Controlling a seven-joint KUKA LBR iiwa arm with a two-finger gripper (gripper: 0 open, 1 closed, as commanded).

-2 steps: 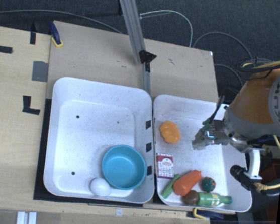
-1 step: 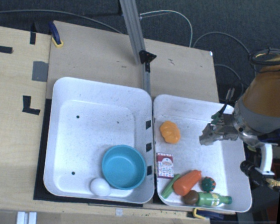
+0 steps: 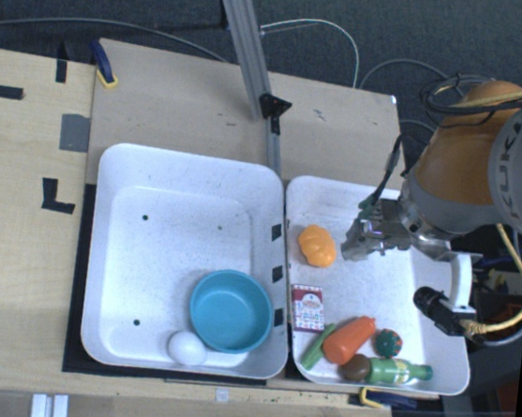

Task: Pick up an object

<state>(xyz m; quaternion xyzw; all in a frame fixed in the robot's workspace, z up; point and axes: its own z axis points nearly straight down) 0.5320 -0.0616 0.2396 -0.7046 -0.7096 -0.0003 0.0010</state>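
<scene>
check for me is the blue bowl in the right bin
No, the blue bowl sits in the left bin, beside a white ball.

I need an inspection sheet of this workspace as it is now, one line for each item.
Surface: wooden bench bearing left bin and right bin.
Job's things: right bin holds orange object, small red carton, carrot, green bottle, small red-green ball; left bin holds blue bowl, white ball.
Clutter: nothing seen.
Grippers: gripper above right bin, beside orange object, holding nothing visible.
Cables: white cable behind bench.
Surroundings: dark floor; slanted metal pole.
</scene>
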